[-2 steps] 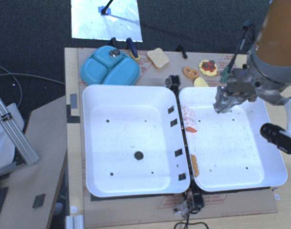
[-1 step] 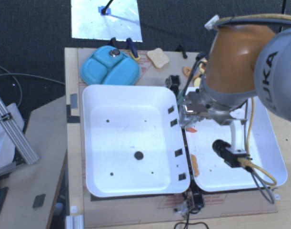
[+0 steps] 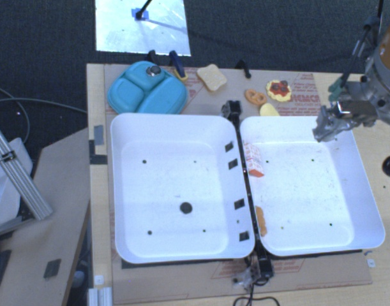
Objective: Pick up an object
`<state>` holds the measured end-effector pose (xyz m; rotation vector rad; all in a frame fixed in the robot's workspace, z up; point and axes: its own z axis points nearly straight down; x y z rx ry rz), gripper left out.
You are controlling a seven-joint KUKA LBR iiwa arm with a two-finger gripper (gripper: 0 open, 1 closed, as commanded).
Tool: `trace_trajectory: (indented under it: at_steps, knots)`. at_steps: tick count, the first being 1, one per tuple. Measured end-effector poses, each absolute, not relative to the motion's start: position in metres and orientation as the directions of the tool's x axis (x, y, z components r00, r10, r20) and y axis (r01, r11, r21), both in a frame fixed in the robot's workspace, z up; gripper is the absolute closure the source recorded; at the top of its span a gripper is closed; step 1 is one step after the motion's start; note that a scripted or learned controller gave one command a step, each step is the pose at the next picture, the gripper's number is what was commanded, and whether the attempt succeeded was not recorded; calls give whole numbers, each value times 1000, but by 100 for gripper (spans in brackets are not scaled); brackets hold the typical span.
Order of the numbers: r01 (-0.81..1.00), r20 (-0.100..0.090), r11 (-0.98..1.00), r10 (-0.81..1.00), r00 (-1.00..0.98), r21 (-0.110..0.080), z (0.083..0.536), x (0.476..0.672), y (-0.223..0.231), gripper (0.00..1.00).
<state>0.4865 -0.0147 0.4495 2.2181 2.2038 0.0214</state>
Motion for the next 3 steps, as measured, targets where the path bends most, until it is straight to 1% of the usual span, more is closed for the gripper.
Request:
trace_trajectory:
  at_steps: [1, 2, 3]
  knots:
    - [1000, 1, 9, 1000, -9, -10, 312, 505, 54, 100]
    - [1000, 0, -1, 1000, 1, 7, 358, 487, 18, 100]
    - [1000, 2, 9, 1000, -9, 8, 397, 512, 69, 100]
